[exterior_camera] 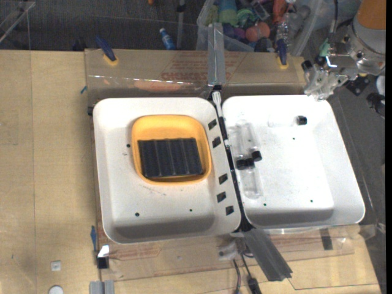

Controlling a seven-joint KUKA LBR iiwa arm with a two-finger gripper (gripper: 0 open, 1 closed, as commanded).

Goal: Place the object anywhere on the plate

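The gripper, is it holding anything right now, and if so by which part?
Nothing shows between its fingers. The gripper sits above the right bin's far edge; the clear object lies by the divider.

No legible text or labels anywhere

Orange-yellow plate (170, 126), dark ribbed slab (169, 157) on it, white bins (116, 213), seemingly clear object (246, 158) with black parts

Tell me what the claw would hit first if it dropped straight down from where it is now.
Probably the far right corner rim of the right bin: the claw hangs about over that edge. Depth is unclear from this slanted view, so it could instead pass just behind the bin.
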